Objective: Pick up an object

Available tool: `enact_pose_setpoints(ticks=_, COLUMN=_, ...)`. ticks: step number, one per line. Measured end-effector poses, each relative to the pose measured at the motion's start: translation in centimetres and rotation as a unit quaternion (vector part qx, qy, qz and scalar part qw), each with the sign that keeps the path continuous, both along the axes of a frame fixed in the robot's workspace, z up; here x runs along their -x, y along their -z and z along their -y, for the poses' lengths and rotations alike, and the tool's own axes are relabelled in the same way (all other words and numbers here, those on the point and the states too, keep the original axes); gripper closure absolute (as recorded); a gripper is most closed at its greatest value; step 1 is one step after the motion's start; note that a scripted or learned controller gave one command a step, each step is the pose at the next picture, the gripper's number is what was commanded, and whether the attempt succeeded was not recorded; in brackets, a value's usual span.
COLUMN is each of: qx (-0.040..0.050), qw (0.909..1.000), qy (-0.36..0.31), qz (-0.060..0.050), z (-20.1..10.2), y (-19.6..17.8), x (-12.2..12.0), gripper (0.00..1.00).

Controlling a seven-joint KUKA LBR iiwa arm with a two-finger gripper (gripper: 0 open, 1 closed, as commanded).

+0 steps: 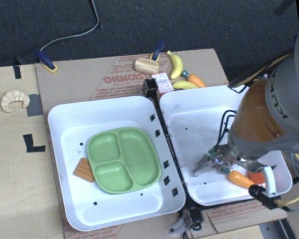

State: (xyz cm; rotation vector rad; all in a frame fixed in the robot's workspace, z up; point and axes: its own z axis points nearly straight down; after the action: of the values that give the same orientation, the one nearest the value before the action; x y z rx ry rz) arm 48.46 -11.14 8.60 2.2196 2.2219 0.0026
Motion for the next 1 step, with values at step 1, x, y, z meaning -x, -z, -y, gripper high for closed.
enact_pose_setpoints(ticks=1, qx=0.0016, qw=1.0000, qy=0.001, qz=0.000, z=7.65, y=-6.13, x=-5.40, gripper=0.00)
